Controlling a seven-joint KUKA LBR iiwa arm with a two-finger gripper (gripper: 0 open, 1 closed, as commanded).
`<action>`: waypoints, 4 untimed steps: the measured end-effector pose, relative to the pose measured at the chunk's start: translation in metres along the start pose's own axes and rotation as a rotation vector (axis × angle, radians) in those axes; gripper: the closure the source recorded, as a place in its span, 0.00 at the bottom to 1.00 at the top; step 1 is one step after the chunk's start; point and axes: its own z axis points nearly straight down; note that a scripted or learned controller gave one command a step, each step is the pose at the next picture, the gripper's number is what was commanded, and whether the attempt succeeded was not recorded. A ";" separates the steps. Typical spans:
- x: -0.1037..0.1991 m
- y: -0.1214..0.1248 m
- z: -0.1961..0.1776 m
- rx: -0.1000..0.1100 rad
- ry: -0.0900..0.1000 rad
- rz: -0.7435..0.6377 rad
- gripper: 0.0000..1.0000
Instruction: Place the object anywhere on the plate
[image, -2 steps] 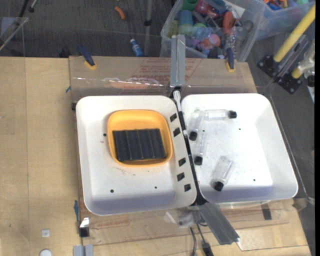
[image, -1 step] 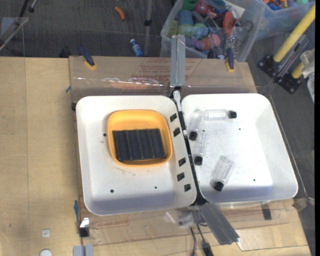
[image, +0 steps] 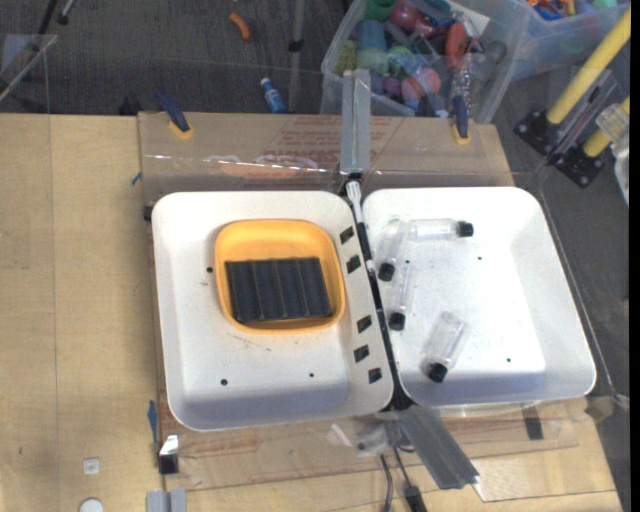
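Note:
An orange plate (image: 278, 240) sits in the left white bin (image: 190, 330), with a black ribbed block (image: 278, 289) lying on it. In the right white bin (image: 520, 300) lie clear plastic bottles with black caps: one (image: 441, 343) near the front middle, one (image: 435, 230) lying along the back, and two more (image: 390, 250) (image: 400, 295) against the left wall by the divider.
A row of black clips (image: 360, 300) runs along the divider between the bins. A crate of coloured toys (image: 420, 50) stands behind the bench. Yellow bars (image: 590, 70) lean at the back right. Bare wooden bench top (image: 70, 300) lies to the left.

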 end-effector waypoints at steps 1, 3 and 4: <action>-0.005 0.000 0.000 -0.003 -0.002 -0.027 1.00; -0.007 -0.002 0.000 -0.003 -0.001 -0.321 1.00; -0.011 -0.003 0.001 -0.002 0.000 -0.648 1.00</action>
